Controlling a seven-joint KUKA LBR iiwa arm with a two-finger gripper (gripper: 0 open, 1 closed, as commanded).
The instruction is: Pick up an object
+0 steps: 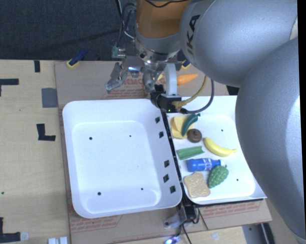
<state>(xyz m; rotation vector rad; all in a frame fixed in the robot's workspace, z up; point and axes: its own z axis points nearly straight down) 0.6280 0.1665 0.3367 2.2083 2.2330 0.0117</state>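
White plastic, the left bin (pixel 114 160) lay bare while the metal two-finger gripper (pixel 136 79) hung spread and unladen beyond its far rim, well apart from the crowded yellow plastic banana (pixel 219 147), risking a jostled neighbour.

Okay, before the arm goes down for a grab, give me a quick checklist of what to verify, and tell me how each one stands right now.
1. Things to pick are in the right bin: ok. A banana, a blue bottle, a green bumpy fruit and a slice of toast lie there.
2. Gripper is free of a load: ok, nothing hangs between its fingers.
3. Gripper is above a target: not ok. It sits over the cardboard beyond the bins' far edge.
4. Targets are spaced for a clean grab: not ok. The toast, the green fruit and the bottle crowd together.
5. Banana has room around it: ok, bare bin floor lies on its right.
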